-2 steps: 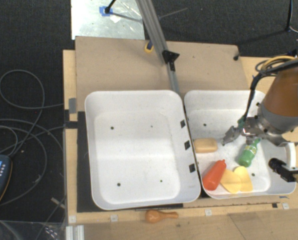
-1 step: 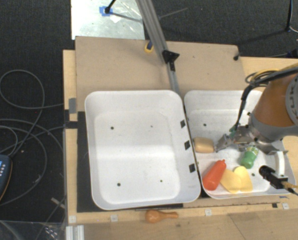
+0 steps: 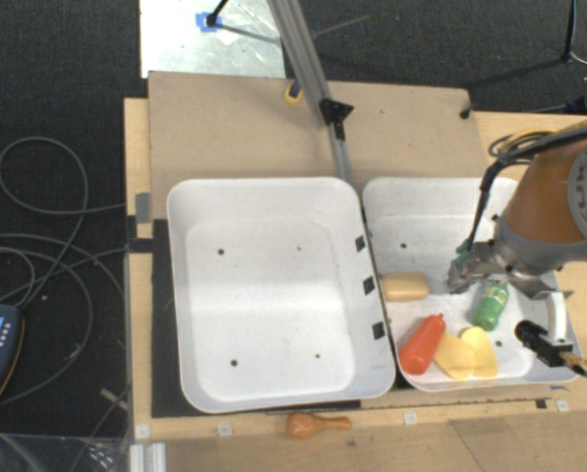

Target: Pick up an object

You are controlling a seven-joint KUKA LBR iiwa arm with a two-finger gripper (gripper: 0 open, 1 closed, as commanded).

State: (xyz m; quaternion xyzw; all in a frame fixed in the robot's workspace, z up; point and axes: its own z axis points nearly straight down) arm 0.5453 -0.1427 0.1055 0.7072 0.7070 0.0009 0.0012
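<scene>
Red bottle (image 3: 423, 343) in right bin (image 3: 411, 214)

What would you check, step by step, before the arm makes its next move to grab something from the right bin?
1. Objects within reach in the right bin: ok. A tan block, red bottle, yellow piece and green bottle lie there.
2. Gripper over a target: ok, roughly. It sits between the tan block and the green bottle.
3. Anything held between the fingers: cannot tell; the wrist hides them.
4. Objects separated enough for a clean grab: not ok for the red bottle and yellow piece, which touch; ok for the tan block.
5. Stray item: not ok. A tan, pear-like object lies on the bench outside the bins.
</scene>
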